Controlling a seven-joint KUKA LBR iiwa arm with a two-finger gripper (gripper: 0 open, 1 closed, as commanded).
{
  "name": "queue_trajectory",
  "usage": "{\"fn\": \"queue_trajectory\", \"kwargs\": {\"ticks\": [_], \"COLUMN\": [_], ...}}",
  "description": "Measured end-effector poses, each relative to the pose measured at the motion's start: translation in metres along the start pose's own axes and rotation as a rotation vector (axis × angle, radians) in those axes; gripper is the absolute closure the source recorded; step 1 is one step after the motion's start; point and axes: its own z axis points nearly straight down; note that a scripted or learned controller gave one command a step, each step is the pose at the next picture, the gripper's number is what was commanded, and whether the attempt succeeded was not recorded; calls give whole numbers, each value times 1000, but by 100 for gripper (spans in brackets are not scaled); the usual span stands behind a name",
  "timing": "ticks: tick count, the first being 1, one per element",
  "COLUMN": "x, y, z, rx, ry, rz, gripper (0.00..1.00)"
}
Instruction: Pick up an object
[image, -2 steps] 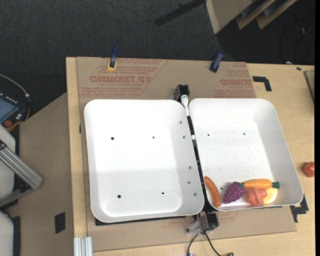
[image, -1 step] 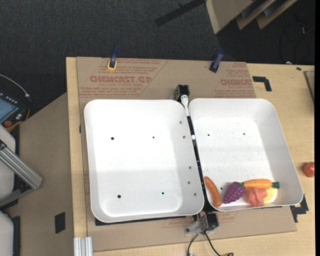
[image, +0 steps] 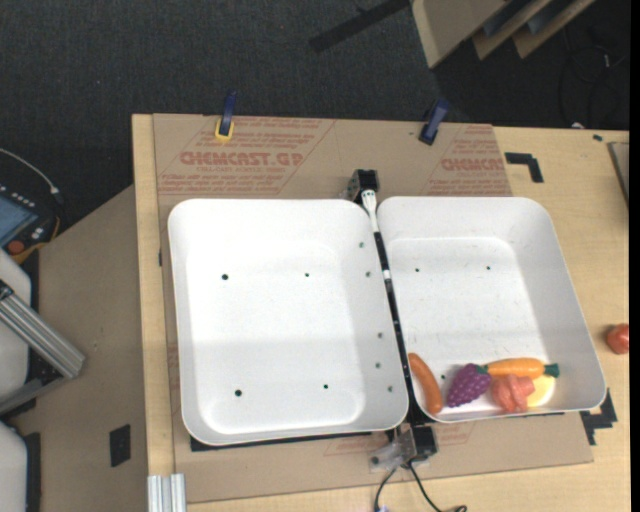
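Carrot (image: 520, 367) lies crosswise in right bin (image: 560, 260), green tip rightward.

Two white bins (image: 270, 320) sit side by side on the table (image: 330, 155). Toy foods in the right bin, toward five o'clock: one sausage (image: 426, 383), one bunch of purple grapes (image: 467, 385), one carrot (image: 520, 367), one red piece (image: 508, 392), one yellow piece (image: 541, 391). Two clamps (image: 227, 118) at twelve o'clock

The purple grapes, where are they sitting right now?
The purple grapes lie in the right bin, near its front edge, between an orange sausage-shaped toy on their left and a carrot on their right.
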Motion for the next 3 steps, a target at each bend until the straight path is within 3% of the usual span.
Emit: {"fn": "queue_trajectory", "kwargs": {"ticks": [1,2,3], "x": [44,44,-3], "y": [0,-1,-1], "z": [-107,-101,24], "rx": [-24,-11,3], "ry": [-8,-5,0], "rz": [-6,-2,4], "gripper": [0,0,0]}}
